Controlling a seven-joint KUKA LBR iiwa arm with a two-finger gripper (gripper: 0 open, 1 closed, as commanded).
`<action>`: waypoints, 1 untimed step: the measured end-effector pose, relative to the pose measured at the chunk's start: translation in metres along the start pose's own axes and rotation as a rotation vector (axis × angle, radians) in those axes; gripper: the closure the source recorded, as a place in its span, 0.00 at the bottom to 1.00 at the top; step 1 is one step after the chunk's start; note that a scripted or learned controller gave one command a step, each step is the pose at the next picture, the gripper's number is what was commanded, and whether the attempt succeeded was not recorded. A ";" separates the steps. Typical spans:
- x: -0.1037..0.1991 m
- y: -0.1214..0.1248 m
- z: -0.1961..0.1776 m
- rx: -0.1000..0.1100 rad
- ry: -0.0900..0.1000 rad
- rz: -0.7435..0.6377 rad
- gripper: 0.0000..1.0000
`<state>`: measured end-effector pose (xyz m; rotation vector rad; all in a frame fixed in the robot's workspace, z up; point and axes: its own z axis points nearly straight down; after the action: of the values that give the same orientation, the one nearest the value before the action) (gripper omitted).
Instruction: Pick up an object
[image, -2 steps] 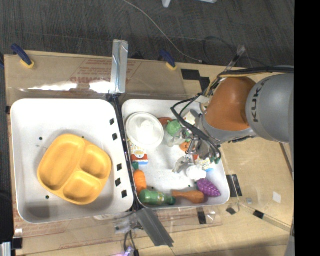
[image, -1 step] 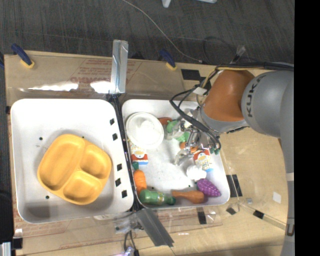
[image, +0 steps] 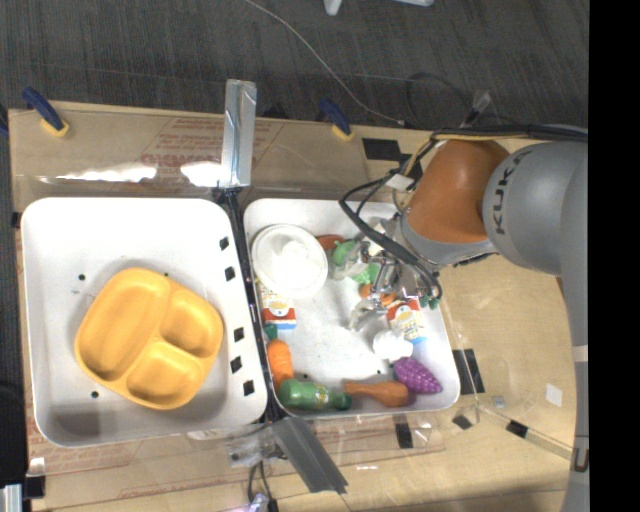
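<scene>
The grey arm (image: 535, 205) bears "KUKA" in dark letters; no other text is legible.

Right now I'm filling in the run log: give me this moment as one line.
arm: over right bin | gripper: low among toys | grasp: none seen | yellow tray: left bin | grapes: right bin

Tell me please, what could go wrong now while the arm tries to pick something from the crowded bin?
1. The end effector sits low in the right bin among tightly packed toys, so it may close on two at once or on none.
2. The purple grapes and the chicken drumstick lie against the bin's near wall, so the fingers have little room there.
3. Loose cables hang near the wrist and could snag.
</scene>
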<state>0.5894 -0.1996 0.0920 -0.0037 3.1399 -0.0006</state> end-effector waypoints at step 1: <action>0.023 0.033 0.001 0.000 0.005 0.179 0.00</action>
<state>0.5666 -0.1669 0.0913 0.2781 3.1320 -0.0004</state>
